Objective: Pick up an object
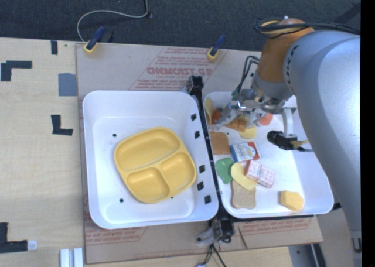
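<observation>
My gripper hangs low over the far end of the right bin, right above a cluster of small toy foods. Under and beside it lie an orange piece, a red-orange piece, a red piece and a pale yellow piece. Nearer the front lie a tan slice, a blue and white carton, a green leaf shape, a pink and white box, a bread slice and a yellow cheese block. Whether anything is held is hidden by the wrist.
The left bin holds a yellow divided plate. A black-clipped wall separates the two bins. The grey arm covers the right bin's right side. Bare bin floor lies around the cheese block at the front right.
</observation>
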`<state>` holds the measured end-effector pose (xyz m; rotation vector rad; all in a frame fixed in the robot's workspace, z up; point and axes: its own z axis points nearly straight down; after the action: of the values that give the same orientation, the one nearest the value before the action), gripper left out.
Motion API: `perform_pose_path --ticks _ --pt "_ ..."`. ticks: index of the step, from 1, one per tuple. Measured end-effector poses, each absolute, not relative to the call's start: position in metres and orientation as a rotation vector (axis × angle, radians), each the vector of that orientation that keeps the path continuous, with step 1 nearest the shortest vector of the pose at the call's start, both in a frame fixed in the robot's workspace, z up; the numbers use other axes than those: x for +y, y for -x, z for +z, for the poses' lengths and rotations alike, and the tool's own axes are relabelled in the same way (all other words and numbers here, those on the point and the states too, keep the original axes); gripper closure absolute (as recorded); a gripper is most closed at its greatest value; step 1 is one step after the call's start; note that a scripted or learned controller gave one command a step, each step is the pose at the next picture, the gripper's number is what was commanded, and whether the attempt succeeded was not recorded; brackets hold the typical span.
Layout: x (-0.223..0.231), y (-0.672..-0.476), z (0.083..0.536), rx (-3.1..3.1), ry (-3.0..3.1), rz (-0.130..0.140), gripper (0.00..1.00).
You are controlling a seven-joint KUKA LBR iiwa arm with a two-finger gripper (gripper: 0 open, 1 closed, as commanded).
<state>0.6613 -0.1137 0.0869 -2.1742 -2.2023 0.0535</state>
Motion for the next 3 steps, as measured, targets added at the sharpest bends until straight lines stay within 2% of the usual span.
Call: perform_pose_path --ticks 1,2,3 --pt "-0.119 -0.661 0.086 -2.198 2.167 0.040 0.00" --pt "-0.176 -0.606 0.086 -2.218 2.227 0.002 0.00" --pt "-0.139 -0.664 0.085 -2.229 2.219 -0.002 0.00"
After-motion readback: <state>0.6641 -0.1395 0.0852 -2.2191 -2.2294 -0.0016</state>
